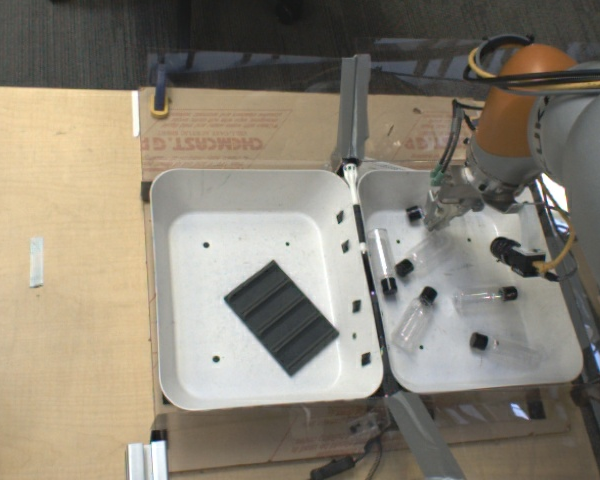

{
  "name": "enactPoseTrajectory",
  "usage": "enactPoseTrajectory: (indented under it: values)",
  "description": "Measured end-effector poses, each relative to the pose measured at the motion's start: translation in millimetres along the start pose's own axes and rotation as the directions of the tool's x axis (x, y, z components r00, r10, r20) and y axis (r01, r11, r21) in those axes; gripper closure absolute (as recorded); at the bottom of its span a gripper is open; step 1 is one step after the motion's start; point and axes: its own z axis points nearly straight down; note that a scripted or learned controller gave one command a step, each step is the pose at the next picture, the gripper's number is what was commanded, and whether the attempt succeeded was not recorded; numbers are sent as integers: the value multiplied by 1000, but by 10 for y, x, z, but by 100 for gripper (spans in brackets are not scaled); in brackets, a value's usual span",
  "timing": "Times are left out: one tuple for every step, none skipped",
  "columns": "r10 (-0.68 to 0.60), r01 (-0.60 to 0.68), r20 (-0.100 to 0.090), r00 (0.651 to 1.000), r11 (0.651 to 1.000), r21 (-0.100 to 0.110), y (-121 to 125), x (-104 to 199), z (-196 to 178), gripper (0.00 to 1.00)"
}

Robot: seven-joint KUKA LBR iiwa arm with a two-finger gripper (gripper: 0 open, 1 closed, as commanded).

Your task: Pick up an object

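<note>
Just beside the end effector [442,214], black-capped vial [414,213].

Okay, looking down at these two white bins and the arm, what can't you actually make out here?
- Two-finger gripper, camera view: too small and dark to tell its state or any hold.
- Clear plastic vials with black caps in the right white bin: transparent against white, so their count is uncertain.
- Dark grey ribbed rectangular panel in the left white bin: underside hidden.
</note>
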Motion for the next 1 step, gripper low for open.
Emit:
enactPoseTrajectory:
  values:
    - [0, 0, 0, 1000, 1000, 0, 0, 1, 0, 0]
